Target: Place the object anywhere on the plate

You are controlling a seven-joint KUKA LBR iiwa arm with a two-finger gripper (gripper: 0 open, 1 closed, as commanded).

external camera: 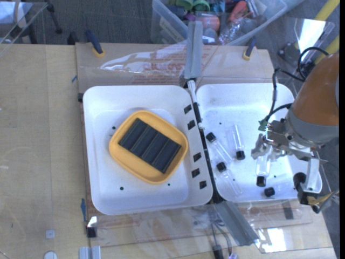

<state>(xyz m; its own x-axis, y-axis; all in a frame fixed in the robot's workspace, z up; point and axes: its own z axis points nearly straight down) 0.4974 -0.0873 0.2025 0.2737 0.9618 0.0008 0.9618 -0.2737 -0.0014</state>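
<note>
Wooden bench point(38, 144) bearing two white bins side by side. The left bin point(99, 144) contains a yellow plate point(119, 150), rounded-square and turned at an angle, with a dark ribbed slab point(150, 143) lying on its middle. The right bin point(242, 99) contains several clear vials with black caps, scattered apart on its floor: one vial point(237, 142) near the centre, others toward the near wall. The arm point(318, 99) enters from the right, its orange band above the grey wrist, and the claw point(262, 155) hangs low over the right bin, right of the central vial; whether its fingers are apart or together cannot be told. A clear tub of coloured objects point(215, 4) stands behind the bins.
</note>
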